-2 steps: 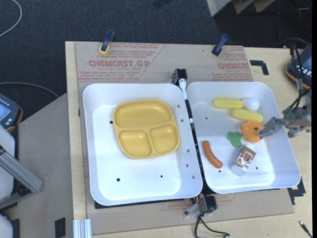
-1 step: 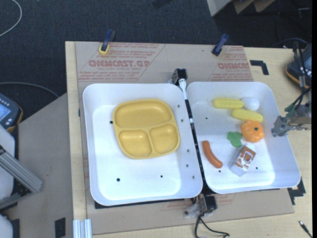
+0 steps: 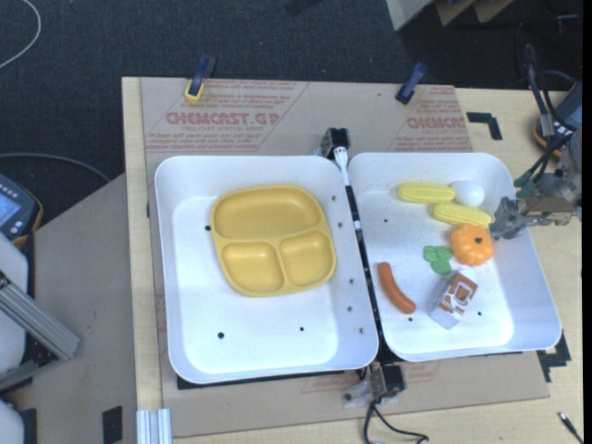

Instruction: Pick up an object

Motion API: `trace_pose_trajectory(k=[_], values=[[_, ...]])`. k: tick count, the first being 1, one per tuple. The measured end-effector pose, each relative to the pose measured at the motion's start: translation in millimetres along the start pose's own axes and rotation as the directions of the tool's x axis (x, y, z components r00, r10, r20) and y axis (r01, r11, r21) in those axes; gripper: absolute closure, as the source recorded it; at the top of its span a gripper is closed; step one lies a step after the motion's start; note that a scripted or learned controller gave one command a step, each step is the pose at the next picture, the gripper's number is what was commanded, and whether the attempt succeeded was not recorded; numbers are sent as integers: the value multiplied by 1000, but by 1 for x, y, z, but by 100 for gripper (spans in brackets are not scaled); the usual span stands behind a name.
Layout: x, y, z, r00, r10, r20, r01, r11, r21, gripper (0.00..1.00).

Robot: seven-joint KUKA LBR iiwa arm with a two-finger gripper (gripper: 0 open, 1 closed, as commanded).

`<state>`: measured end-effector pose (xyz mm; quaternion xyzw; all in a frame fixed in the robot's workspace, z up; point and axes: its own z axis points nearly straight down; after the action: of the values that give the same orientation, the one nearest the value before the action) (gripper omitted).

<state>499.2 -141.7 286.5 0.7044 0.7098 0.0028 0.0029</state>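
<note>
Nearest the camera, a small brown-and-white carton (image 3: pixel 454 299) is seen lying tilted near the front edge of the right bin (image 3: pixel 532 317), with an orange sausage (image 3: pixel 398 288) just beside it toward the bin's left wall. Further in, a green piece (image 3: pixel 437 257) is found touching an orange pumpkin (image 3: pixel 473 245), and behind these two yellow corn cobs (image 3: pixel 425 192) and a white egg-like ball (image 3: pixel 470 193) are clustered near the back edge. All candidate objects for the pick are thus gathered in the right bin, mostly along its right half, presumably because that side is within the arm's easy reach.

The left bin (image 3: pixel 185 331) is occupied by a yellow divided plate (image 3: pixel 272 239), set near its middle; it is judged a less likely target, being broad and flat.

The gripper (image 3: pixel 511 220) is seen at the right edge of the right bin, low and close to the pumpkin and the nearer corn cob. Whether the hand is apart or together cannot be told, since that part is small and blurred. No object is seen lifted; every item appears to rest on the bin floor. The pick is therefore judged not yet made, with the pumpkin or the adjoining cob being the probable object, given the gripper's position just beside them.
</note>
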Motion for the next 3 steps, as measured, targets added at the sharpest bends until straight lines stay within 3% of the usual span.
trace_pose_trajectory(k=[1,2,3], values=[[63,-19,-13,1000,0,-3,0,1000,8,100],[181,-20,22,1000,-6,-5,6,1000,15,100],[226,-17,-65,1000,0,-4,0,1000,-3,100]])
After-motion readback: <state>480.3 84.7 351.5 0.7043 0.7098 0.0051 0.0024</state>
